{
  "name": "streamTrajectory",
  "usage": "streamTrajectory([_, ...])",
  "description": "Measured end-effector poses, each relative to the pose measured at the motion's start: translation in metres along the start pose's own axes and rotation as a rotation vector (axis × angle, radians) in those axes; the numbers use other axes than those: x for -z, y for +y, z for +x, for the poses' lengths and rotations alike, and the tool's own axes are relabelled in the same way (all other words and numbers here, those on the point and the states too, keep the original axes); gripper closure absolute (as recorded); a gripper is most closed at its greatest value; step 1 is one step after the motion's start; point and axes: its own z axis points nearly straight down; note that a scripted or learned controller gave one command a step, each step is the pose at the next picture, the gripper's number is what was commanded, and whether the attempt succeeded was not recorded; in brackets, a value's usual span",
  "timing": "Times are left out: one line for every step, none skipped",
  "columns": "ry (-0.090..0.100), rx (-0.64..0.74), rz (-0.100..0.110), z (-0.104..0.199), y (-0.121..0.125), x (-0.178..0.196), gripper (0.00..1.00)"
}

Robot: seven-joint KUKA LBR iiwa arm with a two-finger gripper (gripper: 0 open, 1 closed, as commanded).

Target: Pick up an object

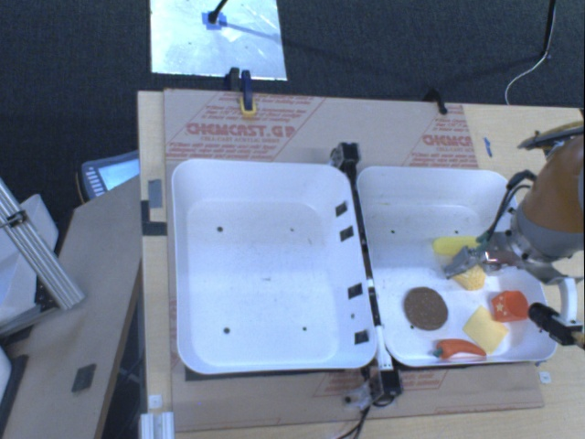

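Observation:
The right bin [430, 195] holds several small things. A yellow piece [451, 244] lies near its middle, with a pale yellow lump [473, 279] just below it. My gripper [462, 263] is low in the bin between these two, right against the lump's upper left side. Nearer the front lie a brown round disc [426, 307], a yellow wedge [484, 327], a red block [509, 305] and an orange carrot-like piece [460, 348]. The arm [558, 208] comes in from the right over the bin's rim.
The left bin [265, 263] adjoins the right one along a black-clipped divider [358, 263]. Both rest on a cardboard sheet [302, 126]. A grey tablet [108, 176] and metal rail [37, 254] lie off the bench to the left.

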Motion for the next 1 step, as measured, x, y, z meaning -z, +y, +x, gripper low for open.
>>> streamTrajectory([0.0, 0.004, -0.005, 0.0099, 0.0759, 0.0014, 0.0])
